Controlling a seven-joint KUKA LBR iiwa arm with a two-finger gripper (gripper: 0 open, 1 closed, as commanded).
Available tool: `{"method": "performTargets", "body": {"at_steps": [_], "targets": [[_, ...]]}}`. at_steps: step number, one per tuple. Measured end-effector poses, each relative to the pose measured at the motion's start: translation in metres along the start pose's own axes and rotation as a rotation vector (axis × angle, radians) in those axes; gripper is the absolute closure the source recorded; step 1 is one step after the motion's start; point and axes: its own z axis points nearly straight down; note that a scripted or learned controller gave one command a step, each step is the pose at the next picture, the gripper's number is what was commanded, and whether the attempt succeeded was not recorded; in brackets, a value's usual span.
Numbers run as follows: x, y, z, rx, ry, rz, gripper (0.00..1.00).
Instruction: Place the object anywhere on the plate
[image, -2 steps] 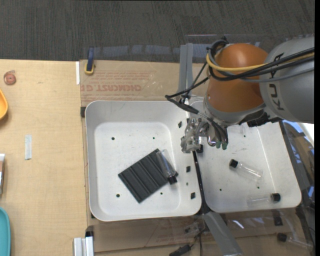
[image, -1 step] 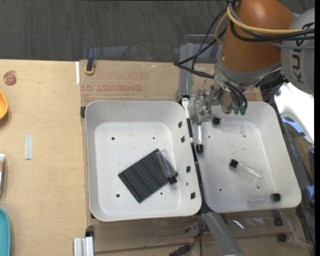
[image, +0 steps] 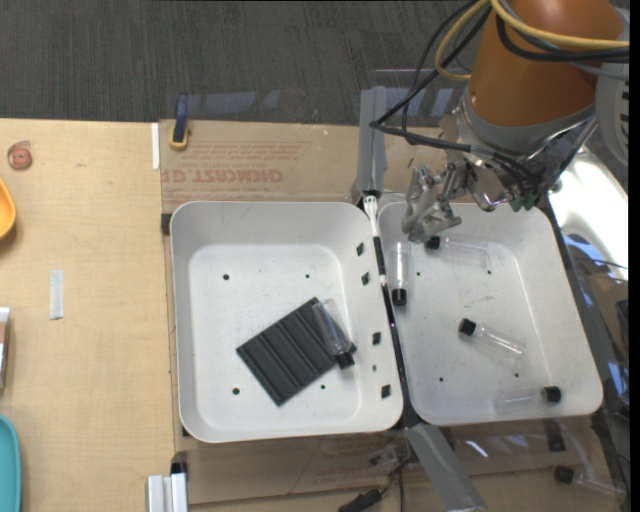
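- Gripper (image: 432, 222) at the right bin's (image: 575, 300) eleven o'clock, over a vial (image: 455, 247) — grasp step; whether anything is held, I cannot tell.
- Next, probably: carry to the dark plate (image: 288, 352) (left bin (image: 190, 300)); one vial (image: 334, 331) lies there.

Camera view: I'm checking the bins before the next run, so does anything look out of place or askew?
One clear vial lies on the rims between the left bin and right bin. Another vial rests on the dark plate's edge.
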Motion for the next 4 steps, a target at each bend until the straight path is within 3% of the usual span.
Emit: {"method": "performTargets", "body": {"at_steps": [1,2,3,4], "targets": [[-0.004,-0.004,0.007,-0.002,0.0,-0.663,1.0],[-0.02,-0.032,0.028,-0.004,-0.002,-1.264,1.0],[-0.011,-0.043,-0.001,-0.004,-0.003,-1.641,1.0],[-0.031,-0.055,0.015,-0.006,-0.004,-2.034,1.0]]}}
